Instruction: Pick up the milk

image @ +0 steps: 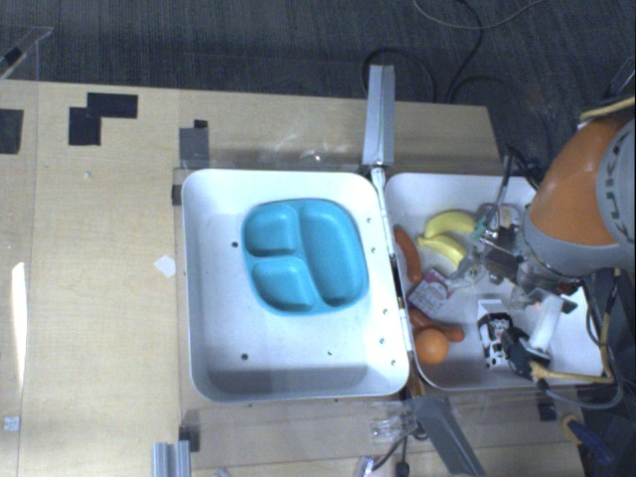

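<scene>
The milk (430, 292) is a small grey-white carton with red print. It lies tilted in the right bin (467, 378), between a long orange carrot and the bananas. My gripper (479, 256) hangs low over the bin just right of the carton and close to it, beside the bananas. The grey wrist and the orange band rise behind it to the right. Nothing shows between the fingers.
Yellow bananas (447, 235) lie at the back of the right bin, a carrot (404, 254) along its left wall, an orange (431, 346) at the front. A black-and-white object (495, 336) sits front right. The left bin (214, 296) holds a blue divided tray (303, 253).
</scene>
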